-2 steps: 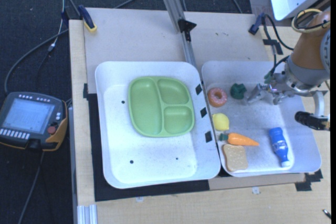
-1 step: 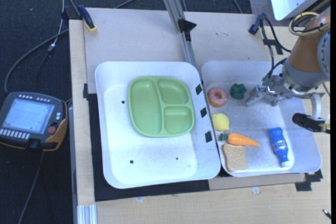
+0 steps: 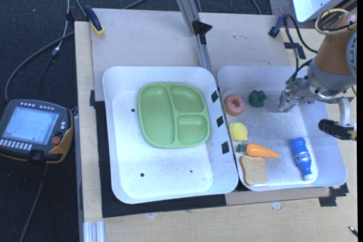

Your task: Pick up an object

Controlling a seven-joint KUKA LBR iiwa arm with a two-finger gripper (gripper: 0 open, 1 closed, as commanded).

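Blue plastic marked the bottle (image 3: 301,158), which lay on its side near the front right of the right bin (image 3: 334,162), white cap toward the front. Any label on it was too small to read. To its left lay an orange carrot (image 3: 262,151), with a slice of bread (image 3: 254,170) just in front and a yellow lemon (image 3: 239,131) just behind. Farther back sat a pink-frosted doughnut (image 3: 234,103) and a dark green piece (image 3: 257,98) (I could not tell what it was).

My gripper (image 3: 287,100) hung over the back of that bin, right of the green piece and apart from it. Nothing showed between my fingers, and whether they stood open or closed I could not tell.

In the left bin (image 3: 122,122) rested a pale green divided plate (image 3: 173,115) with three compartments. Both bins sat on a light wooden bench (image 3: 142,37), black matting under their front edges. Off the bench's left side, on dark carpet, lay a teach pendant (image 3: 34,130) with a lit screen, its writing unreadable, and cables trailing behind.
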